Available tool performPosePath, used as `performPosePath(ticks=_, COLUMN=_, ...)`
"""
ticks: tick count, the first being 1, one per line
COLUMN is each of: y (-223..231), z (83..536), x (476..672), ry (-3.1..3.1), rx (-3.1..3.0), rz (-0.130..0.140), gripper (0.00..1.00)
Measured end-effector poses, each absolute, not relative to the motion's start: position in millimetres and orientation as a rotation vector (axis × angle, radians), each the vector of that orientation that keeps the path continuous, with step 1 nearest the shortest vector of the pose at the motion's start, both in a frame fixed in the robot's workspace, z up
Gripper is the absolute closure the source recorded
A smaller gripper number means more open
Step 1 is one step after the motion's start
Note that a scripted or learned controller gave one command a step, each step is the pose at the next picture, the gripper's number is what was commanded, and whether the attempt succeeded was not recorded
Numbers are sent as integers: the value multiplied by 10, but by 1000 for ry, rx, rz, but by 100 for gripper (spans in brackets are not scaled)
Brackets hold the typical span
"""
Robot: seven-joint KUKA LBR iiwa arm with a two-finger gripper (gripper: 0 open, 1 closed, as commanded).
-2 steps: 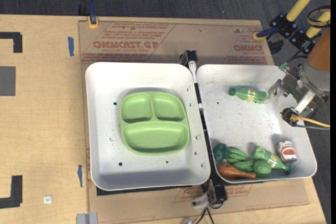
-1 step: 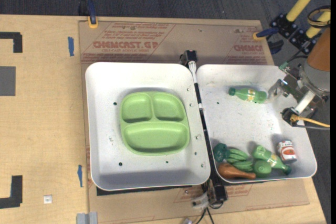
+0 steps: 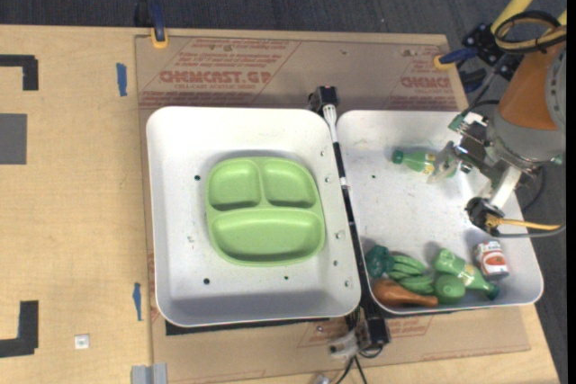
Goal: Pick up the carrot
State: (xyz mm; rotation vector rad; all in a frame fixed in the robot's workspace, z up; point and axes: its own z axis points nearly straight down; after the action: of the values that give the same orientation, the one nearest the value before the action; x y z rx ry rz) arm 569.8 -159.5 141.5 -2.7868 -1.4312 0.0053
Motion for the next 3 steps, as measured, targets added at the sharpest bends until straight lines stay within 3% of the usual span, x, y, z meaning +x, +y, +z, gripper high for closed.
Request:
performPosePath(ticks=1, y=-1611, z=1411, x=5692, ry=-1430, rx=-2789, rz=8, gripper=0)
performPosePath(ticks=2, y=-2072, z=1271, x=6339, ry=-1561, rx=-2723, rz=-24, gripper=0)
performPosePath(ticks=3, y=-1961, z=1350, x=6312, ry=-867, rx=-3021, rz=-1, gripper=0)
